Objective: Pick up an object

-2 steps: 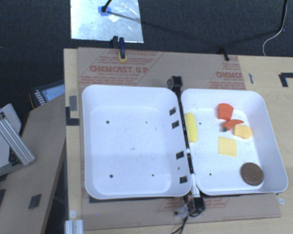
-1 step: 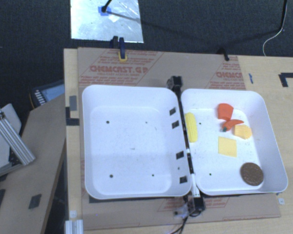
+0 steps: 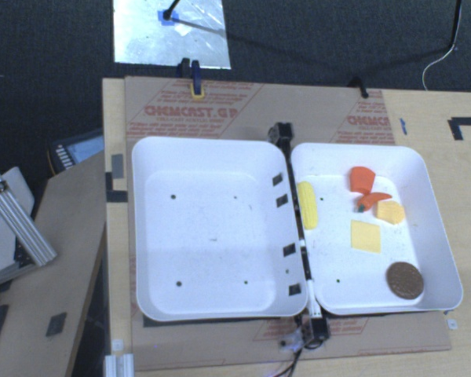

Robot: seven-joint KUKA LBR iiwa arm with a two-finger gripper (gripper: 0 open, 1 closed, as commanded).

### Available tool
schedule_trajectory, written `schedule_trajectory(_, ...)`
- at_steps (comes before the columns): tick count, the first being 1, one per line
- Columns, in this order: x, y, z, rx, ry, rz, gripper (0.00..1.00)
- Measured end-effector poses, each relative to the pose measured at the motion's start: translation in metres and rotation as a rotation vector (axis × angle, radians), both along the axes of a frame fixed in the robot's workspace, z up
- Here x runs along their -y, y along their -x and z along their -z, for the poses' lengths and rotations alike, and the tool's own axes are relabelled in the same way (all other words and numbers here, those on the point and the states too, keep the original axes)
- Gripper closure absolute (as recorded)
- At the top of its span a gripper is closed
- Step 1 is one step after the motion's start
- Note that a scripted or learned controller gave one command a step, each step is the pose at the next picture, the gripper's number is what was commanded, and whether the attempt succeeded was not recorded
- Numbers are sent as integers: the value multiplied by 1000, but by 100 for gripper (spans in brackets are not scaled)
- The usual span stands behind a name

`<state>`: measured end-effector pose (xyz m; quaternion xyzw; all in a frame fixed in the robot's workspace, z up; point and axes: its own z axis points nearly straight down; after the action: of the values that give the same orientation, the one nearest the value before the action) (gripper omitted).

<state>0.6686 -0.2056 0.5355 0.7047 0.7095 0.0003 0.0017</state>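
Two white bins sit side by side on the desk [image 3: 314, 100]; the left bin [image 3: 212, 151] has bare floor. The right bin [image 3: 436, 210] holds a yellow corn [image 3: 307, 204], an orange piece [image 3: 362, 180], a yellow square [image 3: 366, 236] and a brown round cookie [image 3: 405, 280]; I cannot tell how the claw stands.

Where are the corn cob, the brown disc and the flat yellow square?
corn cob [image 3: 307, 204], camera view, middle of the cob.
brown disc [image 3: 405, 280], camera view, centre of its top.
flat yellow square [image 3: 366, 236], camera view, centre of its face.

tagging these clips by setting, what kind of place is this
Probably a robotics lab test bench, not a kitchen: two shallow white bins sit on a protective board, toy food such as a corn cob lies in one, and cables cross the dark carpet.
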Motion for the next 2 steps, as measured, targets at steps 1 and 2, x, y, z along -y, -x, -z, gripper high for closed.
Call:
schedule_trajectory(1, 0, 0, 0, 0, 0, 0, 100)
schedule_trajectory(2, 0, 0, 0, 0, 0, 0, 100)
